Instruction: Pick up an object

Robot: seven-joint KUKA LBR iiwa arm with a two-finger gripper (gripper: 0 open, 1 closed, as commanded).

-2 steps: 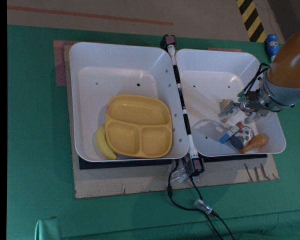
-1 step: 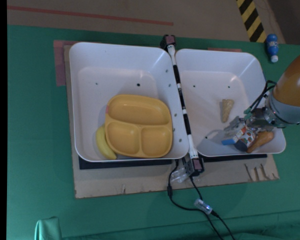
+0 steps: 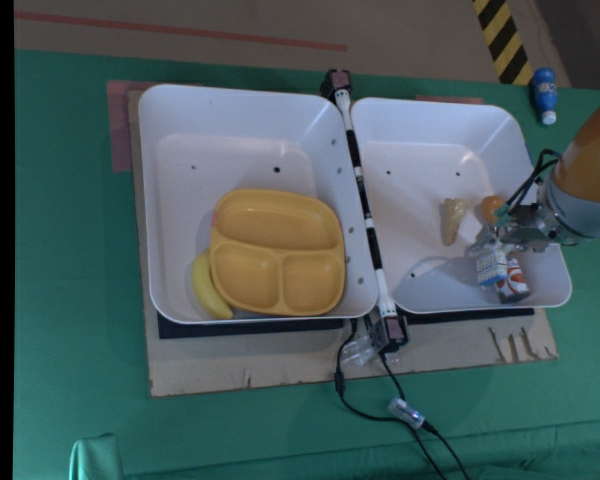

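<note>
My gripper [image 3: 499, 236] hangs low over the right part of the right bin [image 3: 420, 138], reaching in from the right edge. Just below it lies a small white and blue carton [image 3: 491, 265], with a red and blue can [image 3: 516, 281] beside it near the bin's front right corner. Whether the gripper touches the carton is unclear. A small orange ball [image 3: 491, 206] sits just behind the gripper. A tan, lumpy piece [image 3: 450, 220] lies to its left on the bin floor.
The left bin [image 3: 180, 128] holds a yellow divided plate [image 3: 277, 251] and a banana [image 3: 207, 288] at its front left. A black and white divider [image 3: 364, 208] runs between the bins. Cables [image 3: 400, 408] trail off the front. A blue bottle [image 3: 545, 94] stands on the green bench, back right.
</note>
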